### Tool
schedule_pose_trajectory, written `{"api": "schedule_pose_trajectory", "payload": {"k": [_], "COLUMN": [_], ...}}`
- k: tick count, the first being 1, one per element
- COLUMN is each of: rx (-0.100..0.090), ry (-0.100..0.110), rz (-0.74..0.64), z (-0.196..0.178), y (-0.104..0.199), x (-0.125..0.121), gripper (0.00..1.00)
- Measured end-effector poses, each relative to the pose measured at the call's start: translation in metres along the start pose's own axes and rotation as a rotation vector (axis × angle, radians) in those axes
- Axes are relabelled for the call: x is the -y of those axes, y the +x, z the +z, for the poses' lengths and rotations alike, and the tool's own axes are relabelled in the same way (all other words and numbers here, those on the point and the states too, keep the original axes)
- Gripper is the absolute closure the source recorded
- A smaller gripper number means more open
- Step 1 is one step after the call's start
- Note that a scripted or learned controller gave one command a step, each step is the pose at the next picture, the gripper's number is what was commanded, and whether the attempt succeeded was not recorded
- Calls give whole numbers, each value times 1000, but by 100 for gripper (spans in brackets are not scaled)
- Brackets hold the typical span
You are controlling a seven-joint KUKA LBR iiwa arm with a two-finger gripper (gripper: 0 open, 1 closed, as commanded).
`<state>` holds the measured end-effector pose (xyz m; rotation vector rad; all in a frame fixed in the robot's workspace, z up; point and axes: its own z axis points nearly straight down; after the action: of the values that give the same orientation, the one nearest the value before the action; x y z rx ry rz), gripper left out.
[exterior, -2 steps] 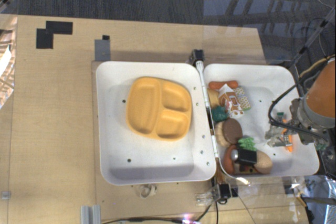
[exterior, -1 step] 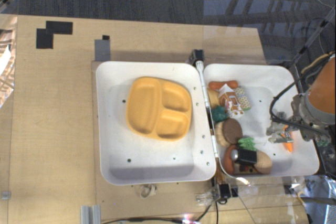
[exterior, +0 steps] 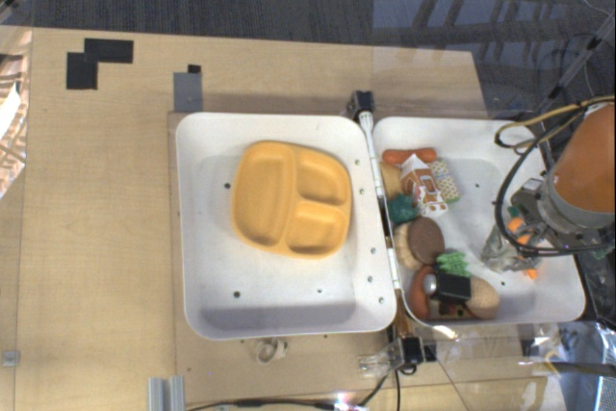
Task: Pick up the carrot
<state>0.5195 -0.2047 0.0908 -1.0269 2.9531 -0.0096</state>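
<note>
Camera view: you have the arm (exterior: pixel 585 170) entering from the right, its orange band above the right bin's (exterior: pixel 472 141) far right side, wrist pointing down into the bin. The pincer (exterior: pixel 506 249) sits low near the bin floor at the right. You cannot tell from this angle whether it is spread or pressed together.

The carrot (exterior: pixel 518 226) shows as small orange slivers right against the pincer, one at its upper edge and one just below to the right. The rest is hidden under the wrist. Whether it is pinched or merely lying beside the pincer cannot be told.

Other items are heaped along the same bin's left side, well apart from the pincer: an orange-red piece (exterior: pixel 408 156), a patterned carton (exterior: pixel 429 184), a brown disc (exterior: pixel 424 240), a green leafy piece (exterior: pixel 450 262) and a tan roll (exterior: pixel 482 299). The left bin (exterior: pixel 207 236) holds a yellow divided plate (exterior: pixel 260 197). Both bins rest on the tabletop (exterior: pixel 87 236).
</note>
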Motion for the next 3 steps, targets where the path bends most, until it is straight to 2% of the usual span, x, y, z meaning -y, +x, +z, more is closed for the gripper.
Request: {"api": "schedule_pose_trajectory", "payload": {"k": [2, 3], "rx": [18, 18], "ry": [16, 15], "rz": [-1, -1], "z": [-26, -25], "y": [-9, -8], "x": [4, 4], "gripper": [100, 0]}}
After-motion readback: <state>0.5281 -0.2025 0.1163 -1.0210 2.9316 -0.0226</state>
